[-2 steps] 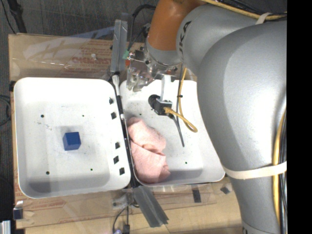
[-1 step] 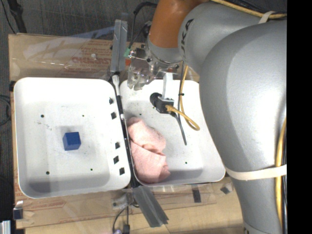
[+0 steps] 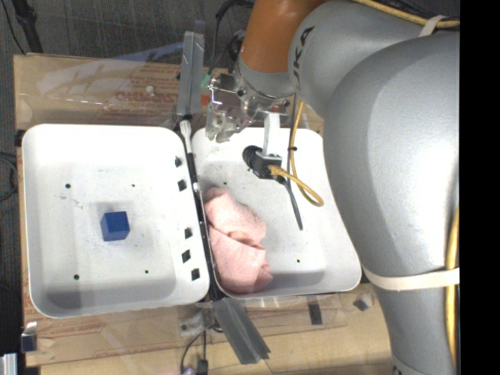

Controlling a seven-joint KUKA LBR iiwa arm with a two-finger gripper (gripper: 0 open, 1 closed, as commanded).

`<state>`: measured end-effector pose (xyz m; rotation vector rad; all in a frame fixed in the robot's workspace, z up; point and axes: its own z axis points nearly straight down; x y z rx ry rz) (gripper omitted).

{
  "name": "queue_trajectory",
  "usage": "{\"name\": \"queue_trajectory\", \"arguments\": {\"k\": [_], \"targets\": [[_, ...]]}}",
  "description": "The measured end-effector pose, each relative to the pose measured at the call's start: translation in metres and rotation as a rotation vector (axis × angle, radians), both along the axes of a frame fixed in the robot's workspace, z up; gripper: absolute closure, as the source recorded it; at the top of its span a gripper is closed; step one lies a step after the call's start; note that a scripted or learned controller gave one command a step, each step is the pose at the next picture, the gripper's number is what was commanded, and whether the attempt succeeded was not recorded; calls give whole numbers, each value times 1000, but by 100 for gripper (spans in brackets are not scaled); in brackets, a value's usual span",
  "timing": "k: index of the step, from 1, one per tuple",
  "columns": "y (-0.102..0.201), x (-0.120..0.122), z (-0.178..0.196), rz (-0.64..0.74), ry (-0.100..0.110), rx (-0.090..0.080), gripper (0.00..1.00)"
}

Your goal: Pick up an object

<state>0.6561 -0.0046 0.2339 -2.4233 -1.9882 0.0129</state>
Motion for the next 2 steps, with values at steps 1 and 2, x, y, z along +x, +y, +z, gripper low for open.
{"name": "queue_trajectory", "arguments": {"k": [1, 2], "targets": [[0, 0, 9, 4, 2, 0, 100], [10, 0, -11, 150, -5, 1, 100]]}}
